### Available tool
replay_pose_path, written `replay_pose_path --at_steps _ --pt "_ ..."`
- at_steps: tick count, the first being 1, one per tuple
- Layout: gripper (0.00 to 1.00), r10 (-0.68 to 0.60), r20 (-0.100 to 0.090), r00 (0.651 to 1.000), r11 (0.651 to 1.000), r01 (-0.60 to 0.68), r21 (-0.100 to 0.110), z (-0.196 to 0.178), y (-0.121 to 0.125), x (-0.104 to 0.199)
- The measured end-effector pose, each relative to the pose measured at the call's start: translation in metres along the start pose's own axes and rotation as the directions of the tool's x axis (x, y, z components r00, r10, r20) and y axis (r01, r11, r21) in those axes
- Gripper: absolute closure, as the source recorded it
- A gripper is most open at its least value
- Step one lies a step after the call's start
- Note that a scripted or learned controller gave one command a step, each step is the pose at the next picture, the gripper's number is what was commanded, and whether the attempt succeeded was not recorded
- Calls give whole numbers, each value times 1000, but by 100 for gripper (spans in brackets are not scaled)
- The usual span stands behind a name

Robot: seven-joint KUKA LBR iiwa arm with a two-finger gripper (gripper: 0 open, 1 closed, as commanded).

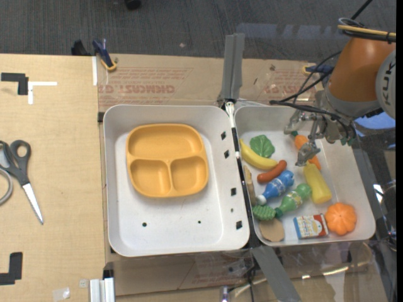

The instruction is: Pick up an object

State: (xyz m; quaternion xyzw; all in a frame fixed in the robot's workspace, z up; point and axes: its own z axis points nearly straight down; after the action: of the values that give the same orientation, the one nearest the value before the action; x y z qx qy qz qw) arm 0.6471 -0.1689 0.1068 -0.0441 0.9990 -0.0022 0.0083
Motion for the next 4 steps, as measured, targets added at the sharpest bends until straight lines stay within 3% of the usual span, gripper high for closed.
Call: replay_pose_path --at_steps 1,2,3,4 --pt "100 -2 8 1000 1000 2 3 -12 0 -2" --pt "0 -2 7 1000 1000 2 3 -11 0 -2" --pt "0 136 -12 991 991 -137 -2 12 -11 23" --pt "100 134 -5 991 991 -134 -1 1 -10 20"
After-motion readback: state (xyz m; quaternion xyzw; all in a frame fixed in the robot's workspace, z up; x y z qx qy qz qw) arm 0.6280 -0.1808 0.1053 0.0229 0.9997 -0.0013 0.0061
